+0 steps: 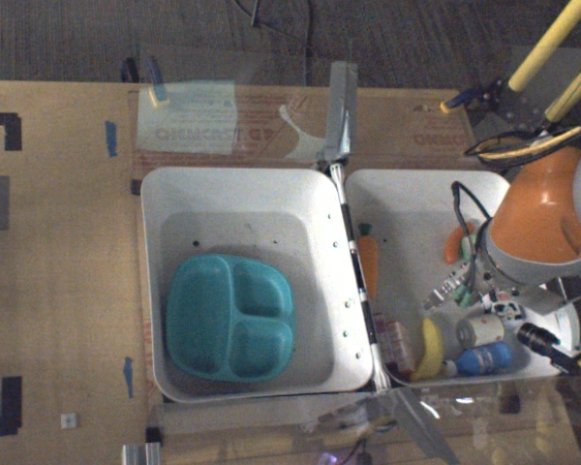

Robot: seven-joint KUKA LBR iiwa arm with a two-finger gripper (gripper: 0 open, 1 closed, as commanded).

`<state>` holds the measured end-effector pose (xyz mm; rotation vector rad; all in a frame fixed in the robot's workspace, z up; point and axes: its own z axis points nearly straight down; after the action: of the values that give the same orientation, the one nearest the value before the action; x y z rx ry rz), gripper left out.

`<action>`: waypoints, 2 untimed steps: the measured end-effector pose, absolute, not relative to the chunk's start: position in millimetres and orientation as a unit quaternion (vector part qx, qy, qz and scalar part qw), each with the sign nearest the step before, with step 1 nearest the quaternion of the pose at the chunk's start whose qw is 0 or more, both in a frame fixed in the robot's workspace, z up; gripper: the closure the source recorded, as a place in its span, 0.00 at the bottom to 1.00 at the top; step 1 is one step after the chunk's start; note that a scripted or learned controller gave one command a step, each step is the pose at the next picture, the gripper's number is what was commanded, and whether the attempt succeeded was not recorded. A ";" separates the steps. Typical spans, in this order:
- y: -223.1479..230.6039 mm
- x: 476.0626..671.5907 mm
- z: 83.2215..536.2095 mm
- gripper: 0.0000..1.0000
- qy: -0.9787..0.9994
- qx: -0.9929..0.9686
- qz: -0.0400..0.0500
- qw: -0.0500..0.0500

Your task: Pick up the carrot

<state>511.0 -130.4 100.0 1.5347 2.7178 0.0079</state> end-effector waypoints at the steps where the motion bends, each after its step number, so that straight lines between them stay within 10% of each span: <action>1: -69.0 545.9 185.5 1.00 0.892 0.453 0.001 0.002; 2: -69.7 486.8 203.7 1.00 0.915 0.403 0.000 0.000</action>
<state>486.8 -69.7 203.7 1.2673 2.8752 0.0007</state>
